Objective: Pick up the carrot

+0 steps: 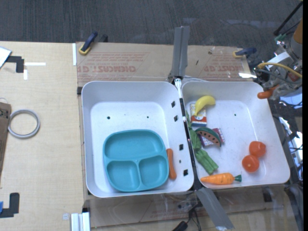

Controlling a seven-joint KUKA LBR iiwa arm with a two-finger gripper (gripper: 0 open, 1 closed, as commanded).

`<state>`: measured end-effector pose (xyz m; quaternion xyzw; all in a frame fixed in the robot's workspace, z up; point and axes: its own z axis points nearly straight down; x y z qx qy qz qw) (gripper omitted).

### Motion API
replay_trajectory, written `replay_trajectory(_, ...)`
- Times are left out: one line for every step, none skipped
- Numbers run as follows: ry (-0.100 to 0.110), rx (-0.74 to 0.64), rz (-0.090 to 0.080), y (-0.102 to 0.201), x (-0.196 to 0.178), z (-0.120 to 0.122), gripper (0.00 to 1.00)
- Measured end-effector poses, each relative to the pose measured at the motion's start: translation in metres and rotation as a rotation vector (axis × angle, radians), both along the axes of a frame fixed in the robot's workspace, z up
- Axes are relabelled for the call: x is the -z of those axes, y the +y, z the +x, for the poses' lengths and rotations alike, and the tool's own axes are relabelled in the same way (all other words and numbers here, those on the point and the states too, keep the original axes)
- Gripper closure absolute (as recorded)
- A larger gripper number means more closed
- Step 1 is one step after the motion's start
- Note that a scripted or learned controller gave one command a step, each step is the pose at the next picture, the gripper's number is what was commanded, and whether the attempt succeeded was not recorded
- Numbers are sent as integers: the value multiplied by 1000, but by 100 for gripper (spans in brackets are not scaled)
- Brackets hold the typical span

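Observation:
The carrot (220, 179) is orange with a small green top at its right end. It lies flat in the right bin (269, 129), close against the front wall, pointing left. Nothing touches it; a green pea pod (206, 160) ends just above its left tip.
The right bin also holds a yellow banana (204, 102), a watermelon slice (211, 137), a red-and-white packet (198, 120) and two tomatoes (253, 156). In the left bin are a teal divided plate (135, 160) and a thin orange stick (170, 163). Cables and hardware (279, 76) crowd the upper right.

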<state>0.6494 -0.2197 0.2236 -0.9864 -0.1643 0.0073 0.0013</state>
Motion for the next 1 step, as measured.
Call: replay_trajectory(5,-6,0,1,-7,0,100)
